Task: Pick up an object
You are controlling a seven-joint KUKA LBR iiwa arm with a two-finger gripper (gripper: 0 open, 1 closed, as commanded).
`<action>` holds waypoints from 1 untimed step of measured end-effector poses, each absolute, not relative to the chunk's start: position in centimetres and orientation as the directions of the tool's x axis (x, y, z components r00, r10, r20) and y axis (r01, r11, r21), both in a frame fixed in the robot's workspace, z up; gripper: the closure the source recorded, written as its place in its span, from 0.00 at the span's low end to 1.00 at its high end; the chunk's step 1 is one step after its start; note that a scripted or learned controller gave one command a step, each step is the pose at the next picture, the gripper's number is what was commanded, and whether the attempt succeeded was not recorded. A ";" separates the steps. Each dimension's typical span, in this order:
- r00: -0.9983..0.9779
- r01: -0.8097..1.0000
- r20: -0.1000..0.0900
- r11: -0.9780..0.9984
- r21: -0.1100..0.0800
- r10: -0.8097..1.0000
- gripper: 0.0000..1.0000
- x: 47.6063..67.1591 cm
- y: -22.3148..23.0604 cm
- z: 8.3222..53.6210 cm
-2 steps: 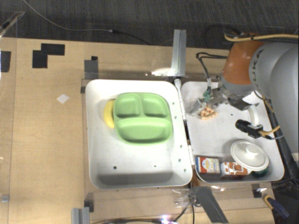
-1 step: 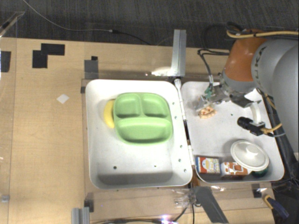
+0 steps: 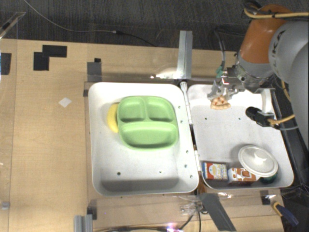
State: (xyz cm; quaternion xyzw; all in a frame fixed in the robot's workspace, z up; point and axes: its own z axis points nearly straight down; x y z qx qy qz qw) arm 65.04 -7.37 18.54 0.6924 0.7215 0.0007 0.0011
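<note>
Grey metal and an orange band are filling the upper right, where the arm [image 3: 277, 37] is reaching in over the far edge of the right bin [image 3: 231, 139]. White plastic is making up both bins; the left bin [image 3: 111, 163] is lying just beside the right one, their near walls touching along the middle.

Next in size, a green tray [image 3: 146, 121] with three compartments is sitting in the left bin, covering most of a yellow thing [image 3: 112, 118] that is peeking out at its left side; what that thing is I cannot tell. In the right bin's near corner a round bowl [image 3: 258, 161] is sitting with its pale top up, and a small carton [image 3: 227, 173] is lying flat along the near wall, touching or almost touching the bowl.

Smallest, the gripper [image 3: 223, 92] is hanging at the far end of the right bin with a small tan piece [image 3: 220, 102] directly beneath its tips. The piece looks like toy food, perhaps a pizza slice, though it is too small to be sure. The fingers seem to be set narrow, and the piece appears to be just under or between them; whether it is truly being gripped I cannot tell.

By my judgement the piece is going to handle as light, stiff and thin, lying low against the bin floor, so it is likely calling for a pinch across its narrow width at the edges, with the tips nearly touching the floor. A shallow grip may be letting it slip out.
</note>
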 end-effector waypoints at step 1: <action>-0.095 0.996 -0.001 0.095 0.003 0.996 1.00 66.9 -4.9 26.0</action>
